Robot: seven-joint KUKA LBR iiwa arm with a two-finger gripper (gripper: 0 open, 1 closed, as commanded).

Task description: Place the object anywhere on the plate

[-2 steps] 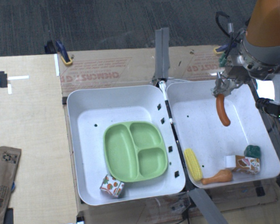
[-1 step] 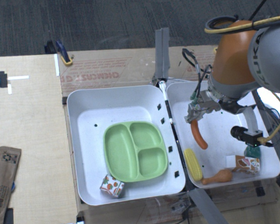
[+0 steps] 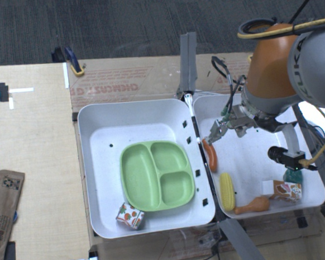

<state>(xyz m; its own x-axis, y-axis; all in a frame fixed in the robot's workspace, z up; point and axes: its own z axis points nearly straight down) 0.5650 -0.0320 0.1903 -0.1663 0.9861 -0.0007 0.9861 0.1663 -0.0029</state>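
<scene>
A light green plate (image 3: 156, 175) with three compartments lies in the left bin (image 3: 97, 160). In the right bin (image 3: 249, 159), an orange sausage (image 3: 211, 154) rests against the left wall. A yellow corn cob (image 3: 227, 190) lies just below it. My gripper (image 3: 216, 131) hangs at the upper left of the right bin, just above the top end of the sausage. I see nothing held in it. The arm's orange band (image 3: 272, 62) is above the bin's far side.
A small printed carton (image 3: 130, 216) sits in the left bin at the plate's lower left corner. The right bin's front edge holds an orange pear-shaped toy (image 3: 252, 205), a printed carton (image 3: 287, 190) and a teal item (image 3: 293, 176). A metal divider (image 3: 190, 68) stands between the bins.
</scene>
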